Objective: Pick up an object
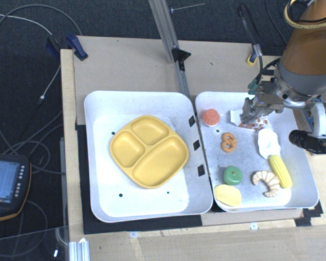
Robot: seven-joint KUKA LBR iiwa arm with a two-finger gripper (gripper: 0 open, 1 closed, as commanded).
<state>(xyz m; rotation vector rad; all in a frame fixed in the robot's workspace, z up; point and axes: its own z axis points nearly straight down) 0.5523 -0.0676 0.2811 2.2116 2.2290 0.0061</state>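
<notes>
We see gripper point(254, 115) low over red-and-white flat packet point(250, 123) at right bin's point(309, 184) 12 o'clock rim; we cannot tell finger state; white object point(268, 141) just at packet's 5 o'clock.

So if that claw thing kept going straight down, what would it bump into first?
Probably the small red-and-white flat object lying on the right white bin's floor, directly under the gripper; depth is hard to judge from this slant.

Gripper point(254, 115) low over right bin's far part, tips at small flat red-and-white packet point(252, 124). Packet lies flat on bin floor directly beneath fingertips, partly hidden; whether pinched between them, cannot tell.
</notes>
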